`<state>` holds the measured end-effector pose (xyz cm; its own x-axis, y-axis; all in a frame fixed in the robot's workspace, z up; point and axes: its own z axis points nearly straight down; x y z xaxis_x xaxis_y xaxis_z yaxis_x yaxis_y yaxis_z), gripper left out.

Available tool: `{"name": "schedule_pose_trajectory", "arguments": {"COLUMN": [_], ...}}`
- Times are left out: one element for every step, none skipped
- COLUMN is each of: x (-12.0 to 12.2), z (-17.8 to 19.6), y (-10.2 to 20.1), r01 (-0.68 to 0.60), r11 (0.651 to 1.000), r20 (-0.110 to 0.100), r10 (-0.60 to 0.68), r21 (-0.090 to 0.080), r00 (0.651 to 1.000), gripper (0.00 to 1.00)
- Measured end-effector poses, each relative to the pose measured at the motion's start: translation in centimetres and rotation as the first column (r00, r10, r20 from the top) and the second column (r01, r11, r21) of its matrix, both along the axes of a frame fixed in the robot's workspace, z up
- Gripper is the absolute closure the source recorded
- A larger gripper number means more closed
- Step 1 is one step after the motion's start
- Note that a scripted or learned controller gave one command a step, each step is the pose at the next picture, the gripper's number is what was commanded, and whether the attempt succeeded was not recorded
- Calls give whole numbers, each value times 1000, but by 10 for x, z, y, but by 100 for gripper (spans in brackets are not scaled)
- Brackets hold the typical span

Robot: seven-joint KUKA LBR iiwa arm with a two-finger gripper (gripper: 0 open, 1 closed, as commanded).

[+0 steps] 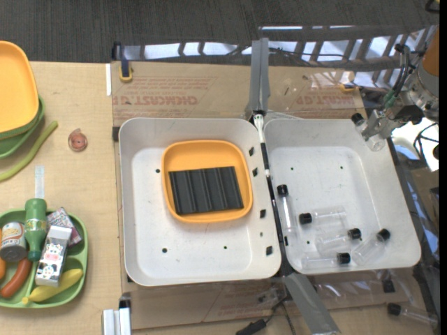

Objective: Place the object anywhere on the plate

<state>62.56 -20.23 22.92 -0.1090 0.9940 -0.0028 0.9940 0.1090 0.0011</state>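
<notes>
Several clear vials (328, 229) with black caps are lying in the near part of the right bin (391, 187), some clustered at its near right corner, one lying lengthwise along the left wall by the divider. Gripper (374, 128) is hanging at the far right corner of that bin, above the rim, at the end of the arm coming in from the right; whether it is open or closed I cannot tell at this size, and nothing is showing in its grasp. Plate (207, 155), orange, is sitting in the far middle of the left bin (140, 208), with a dark ribbed slab (206, 190) lying across it, long axis left to right. Key relation: vials are lying nearer and left of the gripper, and the plate is lying further left again, across the divider. Judging from this, a pick is not yet made; the coming move is likely calling for travel nearward and down to a vial before any crossing to the plate.
</notes>
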Motion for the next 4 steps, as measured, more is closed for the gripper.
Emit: {"name": "schedule_pose_trajectory", "arguments": {"x": [34,34,34,30], "z": [12,68,141,213], "y": [-20,-20,-20,-20], "r01": [-193,-412,-610,-780], "r11": [981,911,793,626], "r20": [0,1,0,0], "r10": [193,412,610,780], "r21": [0,-1,-2,-2], "r00": [981,911,793,626], "gripper": [100,100,100,100]}}
